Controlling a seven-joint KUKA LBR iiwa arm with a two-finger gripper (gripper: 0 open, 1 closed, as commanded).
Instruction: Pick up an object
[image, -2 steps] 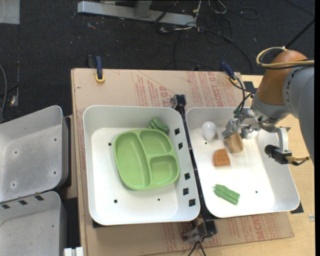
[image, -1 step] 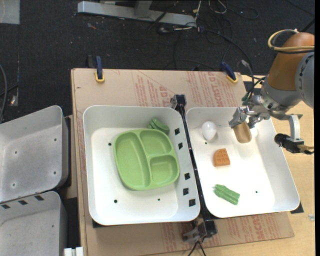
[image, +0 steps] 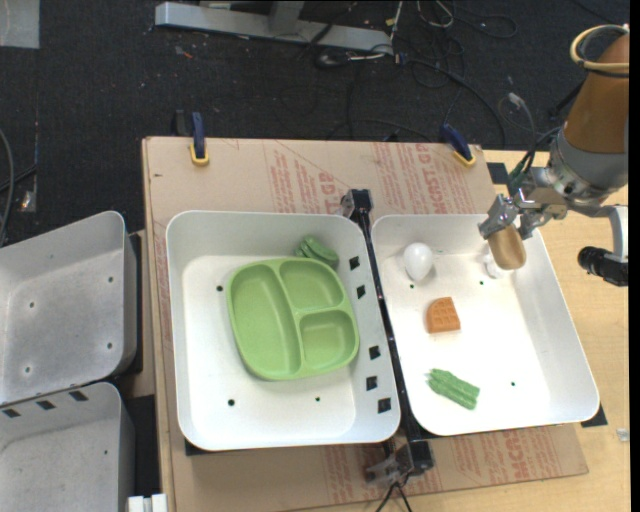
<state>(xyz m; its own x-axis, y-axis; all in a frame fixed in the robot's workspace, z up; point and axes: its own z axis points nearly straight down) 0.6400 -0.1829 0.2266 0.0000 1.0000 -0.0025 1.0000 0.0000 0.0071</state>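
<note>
My gripper (image: 503, 228) hangs over the far right corner of the right bin (image: 560, 330), reaching in from the right. A tan oblong object (image: 509, 251) sits between its fingers, and the gripper is shut on it. Just below it, a small white piece (image: 492, 268) lies on the bin floor. Also in the right bin are a white rounded object (image: 417, 260) at the far left, an orange block (image: 442, 315) in the middle and a green pod-like piece (image: 454, 388) near the front.
The left bin (image: 195, 300) holds a green divided plate (image: 293, 318), with a small green item (image: 318, 249) behind it. Black clips line the divider between the bins (image: 378, 320). Grey trays (image: 60, 300) lie left of the bench.
</note>
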